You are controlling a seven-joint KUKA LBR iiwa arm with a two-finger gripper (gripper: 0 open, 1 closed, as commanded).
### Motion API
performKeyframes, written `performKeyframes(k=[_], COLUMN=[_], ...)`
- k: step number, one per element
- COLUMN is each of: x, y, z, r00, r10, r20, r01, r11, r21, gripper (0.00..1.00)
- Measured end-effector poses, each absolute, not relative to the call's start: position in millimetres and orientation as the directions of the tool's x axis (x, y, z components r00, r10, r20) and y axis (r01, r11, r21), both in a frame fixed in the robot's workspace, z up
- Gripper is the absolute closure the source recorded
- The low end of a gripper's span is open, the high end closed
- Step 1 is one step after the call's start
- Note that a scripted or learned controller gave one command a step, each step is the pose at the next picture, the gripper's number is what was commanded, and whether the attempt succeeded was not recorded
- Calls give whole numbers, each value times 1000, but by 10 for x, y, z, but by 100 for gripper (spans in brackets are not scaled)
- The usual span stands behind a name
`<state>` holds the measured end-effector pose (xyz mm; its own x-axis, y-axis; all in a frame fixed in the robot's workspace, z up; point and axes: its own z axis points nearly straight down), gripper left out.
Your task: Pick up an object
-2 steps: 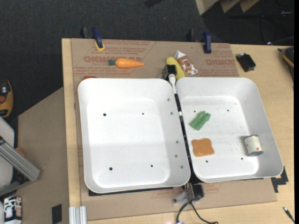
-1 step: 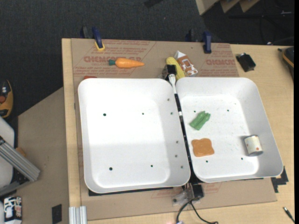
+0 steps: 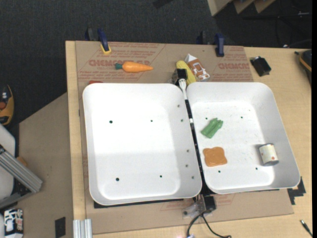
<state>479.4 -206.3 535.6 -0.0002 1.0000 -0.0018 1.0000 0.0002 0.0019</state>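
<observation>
Since any object counts for this task, candidates sit in the right white shallow plastic bin (image 3: 277,133): a green ridged soft toy piece (image 3: 212,128) near the middle, a flat orange-brown toast-like slab (image 3: 215,156) just below it toward the divider, and a small pale cylinder with a tan end (image 3: 268,153) lying on its side near the right wall, well apart from the other two. Left white bin (image 3: 99,148) has bare floor with a few dark dots. Arm and its fingers aren't anywhere to judge, so apart or together: cannot tell. Nothing lifted yet; pick not started. Risks, as a guess: the flat slab sits low on the floor, so a grasp may scrape over and close on nothing; the cylinder could roll away when nudged; the green piece is near the slab, so a sloppy descent may bump both. Behind the bins on the brown cardboard-covered counter (image 3: 79,192): an orange toy carrot (image 3: 134,67), a yellow banana-like toy (image 3: 184,68) beside a small white-and-red carton (image 3: 198,69), blue clamps (image 3: 219,44) at the far edge. Dark carpet beyond, cables at the near edge.
</observation>
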Motion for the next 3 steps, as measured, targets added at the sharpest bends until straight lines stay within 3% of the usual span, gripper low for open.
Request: performKeyframes(k=[1, 2, 3], x=[4821, 5147, 5524], y=[-977, -298, 128], z=[3248, 2329, 1943], r00=[-6, -7, -3], r10=[1000, 1000, 1000], r20=[5, 4, 1], r01=[1000, 1000, 1000], r11=[6, 7, 3], r21=[-12, -10, 0], gripper=[0, 0, 0])
